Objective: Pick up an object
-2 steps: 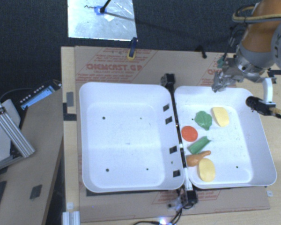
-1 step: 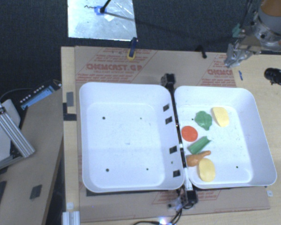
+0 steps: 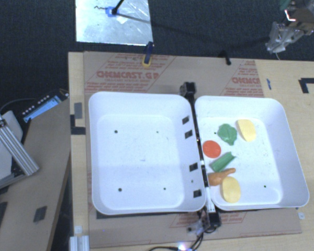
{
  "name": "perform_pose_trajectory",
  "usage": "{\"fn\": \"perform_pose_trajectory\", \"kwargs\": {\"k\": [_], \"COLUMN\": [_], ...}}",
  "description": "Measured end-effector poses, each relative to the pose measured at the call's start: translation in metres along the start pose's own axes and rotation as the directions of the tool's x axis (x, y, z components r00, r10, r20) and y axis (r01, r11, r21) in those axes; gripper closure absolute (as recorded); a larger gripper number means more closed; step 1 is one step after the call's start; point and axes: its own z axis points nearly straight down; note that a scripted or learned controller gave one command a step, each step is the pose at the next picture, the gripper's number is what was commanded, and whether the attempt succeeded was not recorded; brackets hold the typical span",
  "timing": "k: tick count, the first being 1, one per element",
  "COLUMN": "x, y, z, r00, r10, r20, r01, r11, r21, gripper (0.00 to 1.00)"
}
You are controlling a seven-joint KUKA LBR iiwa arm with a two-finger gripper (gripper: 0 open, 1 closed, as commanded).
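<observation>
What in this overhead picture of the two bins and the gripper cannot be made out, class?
- Gripper, camera view: small and blurred at the top right; arm cut off by the edge.
- Orange piece: partly covered by the green piece.
- Blue item on the foil sheet: too small to identify.

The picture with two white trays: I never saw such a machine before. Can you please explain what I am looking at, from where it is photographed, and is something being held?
One camera fixed above a bench looks down at a slant. On the bench lie two shallow white bins side by side, a left bin and a right bin. The metal part at the top right corner is the gripper of a robot arm, its "hand" with two fingers. It hangs above the dark floor behind the bench, away from the bins, and nothing is seen between its fingers.

The small toy foods all lie in the right bin, near its left side: a green leaf, a pale yellow piece, a red disc, a green pod, an orange carrot and a yellow piece. The robot must pick one up; none is lifted yet.
</observation>
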Motion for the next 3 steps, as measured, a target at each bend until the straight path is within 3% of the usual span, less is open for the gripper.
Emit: {"fn": "perform_pose_trajectory", "kwargs": {"k": [2,3], "x": [0.003,-0.049], "y": [0.001,-0.001], "z": [-0.098,-0.050], "r00": [1.000,1.000], "r10": [0.000,0.009], "r20": [-0.001,0.000], "r01": [0.000,-0.009], "r11": [1.000,1.000], "r21": [0.007,0.017], "gripper": [1.00,1.00]}}
